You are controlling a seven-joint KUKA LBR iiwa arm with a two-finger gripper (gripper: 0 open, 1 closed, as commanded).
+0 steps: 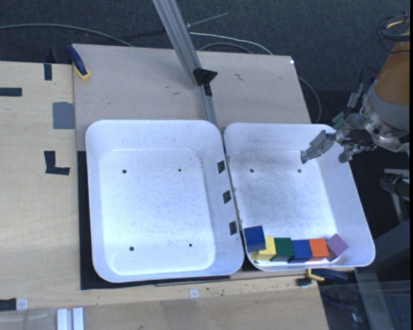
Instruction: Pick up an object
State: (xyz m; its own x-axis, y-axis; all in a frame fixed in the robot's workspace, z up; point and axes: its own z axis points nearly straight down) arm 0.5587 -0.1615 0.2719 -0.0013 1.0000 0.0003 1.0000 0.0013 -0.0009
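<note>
Two shallow white plastic bins: left bin (110,184), right bin (275,184). Six small blocks sit in a row along the right bin's near wall: two blue blocks (254,237) (301,249), yellow block (266,250), green block (283,247), orange block (319,247), purple block (336,243). The row's long axis runs left-right. No readable writing. The grey two-finger gripper (327,146) is over the right bin's far-right rim, fingers spread, nothing between them, well apart from the blocks.
</note>
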